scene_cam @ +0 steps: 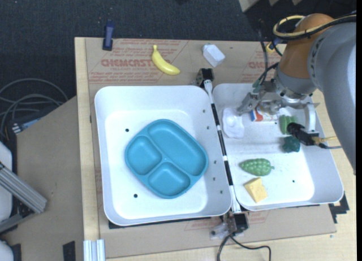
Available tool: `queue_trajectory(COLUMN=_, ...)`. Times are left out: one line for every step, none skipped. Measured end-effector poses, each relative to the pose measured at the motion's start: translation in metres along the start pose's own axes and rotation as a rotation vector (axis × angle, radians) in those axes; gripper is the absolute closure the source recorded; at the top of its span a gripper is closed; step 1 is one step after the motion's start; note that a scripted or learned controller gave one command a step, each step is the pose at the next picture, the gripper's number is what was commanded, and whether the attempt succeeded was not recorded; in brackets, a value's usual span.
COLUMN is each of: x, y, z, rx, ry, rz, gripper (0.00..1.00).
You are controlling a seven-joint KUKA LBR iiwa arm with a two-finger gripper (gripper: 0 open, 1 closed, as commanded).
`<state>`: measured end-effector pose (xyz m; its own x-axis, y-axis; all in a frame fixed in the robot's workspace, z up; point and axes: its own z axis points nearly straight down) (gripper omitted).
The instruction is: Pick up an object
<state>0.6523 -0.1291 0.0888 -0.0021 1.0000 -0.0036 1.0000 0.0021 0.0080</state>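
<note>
Sitting across the middle of the view is the bench [85,141], w/ two shallow white bins side by side on it. Left bin [107,113] is holding a blue divided plate [164,157], three compartments, lying flat near the bin's centre. Right bin [322,181] is carrying the smaller stuff. Arm [317,56] is reaching in from the right, grey w/ an orange band, bending down over the far part of the right bin. Claw [255,103] is hanging low over that bin's far-left area, just above a white object [232,124] & a small red-and-white item [258,115]; can't tell if its tips are spread or pressed together, & nothing is visibly sitting between them. Nearer the front of the right bin a green bumpy object [257,167] is lying, w/ a yellow block [255,190] just in front of it, apart. A dark teal object [292,144] is sitting toward the bin's right, beside a green piece [285,123]. Outside the bins, on the bench's far side: a yellow banana [163,62], a white block [214,55], a small blue item [108,35] at the far-left corner.
</note>
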Motion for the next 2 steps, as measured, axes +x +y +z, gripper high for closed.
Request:
queue_trajectory(x=-0.001, y=0.001, z=-0.012, rx=-0.005, ry=-0.005, rz=0.0, gripper=1.0)
queue_trajectory(x=-0.066, y=-0.046, z=-0.081, rx=0.005, ry=0.001, rz=0.002, gripper=1.0)
